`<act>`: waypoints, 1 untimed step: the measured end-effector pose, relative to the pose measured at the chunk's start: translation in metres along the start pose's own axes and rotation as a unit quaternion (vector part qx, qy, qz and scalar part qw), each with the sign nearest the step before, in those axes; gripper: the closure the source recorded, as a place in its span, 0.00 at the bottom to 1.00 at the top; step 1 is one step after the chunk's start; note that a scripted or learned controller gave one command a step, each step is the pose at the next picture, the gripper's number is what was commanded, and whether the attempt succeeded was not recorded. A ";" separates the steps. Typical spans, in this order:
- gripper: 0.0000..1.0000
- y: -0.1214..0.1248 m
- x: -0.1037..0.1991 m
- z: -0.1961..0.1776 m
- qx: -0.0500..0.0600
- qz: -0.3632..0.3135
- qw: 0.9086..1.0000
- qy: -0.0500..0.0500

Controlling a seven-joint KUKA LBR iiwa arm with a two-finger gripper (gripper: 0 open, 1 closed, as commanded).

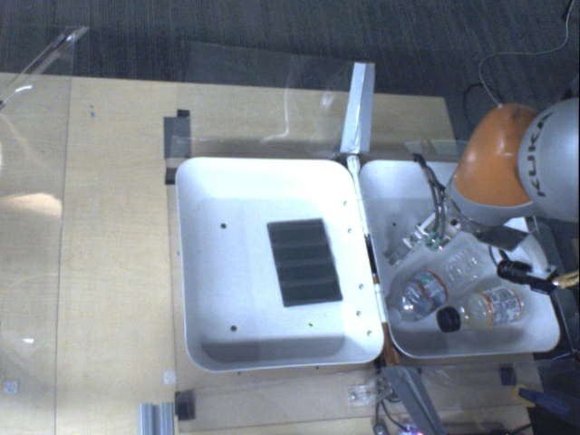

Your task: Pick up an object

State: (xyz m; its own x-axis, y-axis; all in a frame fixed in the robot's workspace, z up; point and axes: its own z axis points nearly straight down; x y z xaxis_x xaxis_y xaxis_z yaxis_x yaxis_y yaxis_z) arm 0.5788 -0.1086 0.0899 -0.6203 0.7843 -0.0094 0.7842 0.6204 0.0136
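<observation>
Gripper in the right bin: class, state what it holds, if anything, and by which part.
It cannot be told. The gripper hangs low over the right bin, just above two clear plastic bottles, but nothing shows between its tips.

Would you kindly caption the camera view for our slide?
KUKA arm reaching into the right bin above clear bottles; dark ridged pad in left bin.

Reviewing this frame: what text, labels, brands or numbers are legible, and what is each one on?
"KU": large dark letters on the grey arm at the right edge, cut off by the frame.
Bottle labels: the two clear plastic bottles in the right bin carry orange-banded labels, too small and blurred to read.
Nothing readable on the black ribbed pad in the left bin.
</observation>
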 end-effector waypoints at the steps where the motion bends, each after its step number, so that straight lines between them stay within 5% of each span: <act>1: 0.00 0.047 -0.020 0.002 0.002 0.083 0.997 0.001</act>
State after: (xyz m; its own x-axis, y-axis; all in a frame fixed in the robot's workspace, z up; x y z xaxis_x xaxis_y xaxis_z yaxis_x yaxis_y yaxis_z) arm 0.6285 -0.0952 0.0887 -0.4825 0.8759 -0.0062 0.8758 0.4826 0.0108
